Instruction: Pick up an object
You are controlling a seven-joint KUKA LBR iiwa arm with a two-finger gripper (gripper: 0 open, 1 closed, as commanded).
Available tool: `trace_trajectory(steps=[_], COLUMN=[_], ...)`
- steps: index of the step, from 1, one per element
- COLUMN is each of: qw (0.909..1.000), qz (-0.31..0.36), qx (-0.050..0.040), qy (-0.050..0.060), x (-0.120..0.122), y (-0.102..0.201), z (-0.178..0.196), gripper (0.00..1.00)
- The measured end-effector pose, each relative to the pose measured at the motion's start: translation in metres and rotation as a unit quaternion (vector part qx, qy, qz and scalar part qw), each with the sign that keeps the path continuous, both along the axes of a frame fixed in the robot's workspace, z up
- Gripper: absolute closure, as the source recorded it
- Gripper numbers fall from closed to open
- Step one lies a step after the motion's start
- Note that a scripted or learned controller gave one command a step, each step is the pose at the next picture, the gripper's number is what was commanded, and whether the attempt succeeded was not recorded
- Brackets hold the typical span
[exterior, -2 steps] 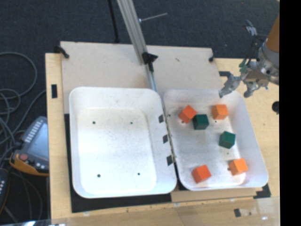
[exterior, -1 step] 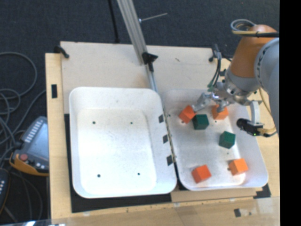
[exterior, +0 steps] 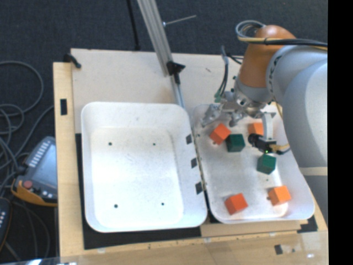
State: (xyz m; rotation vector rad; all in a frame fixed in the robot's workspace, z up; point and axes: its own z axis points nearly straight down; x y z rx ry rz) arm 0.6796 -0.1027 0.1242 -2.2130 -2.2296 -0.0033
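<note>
- The grey arm (exterior: pixel 300 101) comes in from the right and bends down over the back of the right-hand bin (exterior: pixel 220 203), its orange band (exterior: pixel 258 62) sitting just above the wrist.
- The wrist points steeply downward, with cables looping off the top of it and down its side.
- The gripper (exterior: pixel 223 117) hangs low over the far left part of that bin, metal linkages splayed out beneath the wrist.
- From here I cannot tell whether the claw is spread or pressed together; the linkages blur into one another.
- An orange block (exterior: pixel 220 133) lies right under the gripper, touching or very nearly touching its lower end; nothing shows it pinched.
- A dark green block (exterior: pixel 235 143) sits just beside that orange block, on its right.
- A second orange block (exterior: pixel 255 129) lies near the back wall, partly tucked under the arm.
- Another green block (exterior: pixel 266 164) rests further forward, near the right wall.
- Two more orange blocks lie at the front: one (exterior: pixel 236 203) towards the middle, one (exterior: pixel 279 195) by the right corner.
- The left-hand bin (exterior: pixel 94 120) stands alongside, touching the right one along their shared edge.
</note>
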Motion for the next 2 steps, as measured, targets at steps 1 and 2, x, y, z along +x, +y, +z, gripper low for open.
trace_trajectory(steps=[1, 2], qw=[1.0000, 1.0000], qz=[-0.002, -0.004], qx=[-0.0023, -0.0019], qy=[0.000, -0.001], x=[-0.026, -0.025], y=[0.015, 0.013], z=[-0.027, -0.016], gripper=[0.00, 1.00])
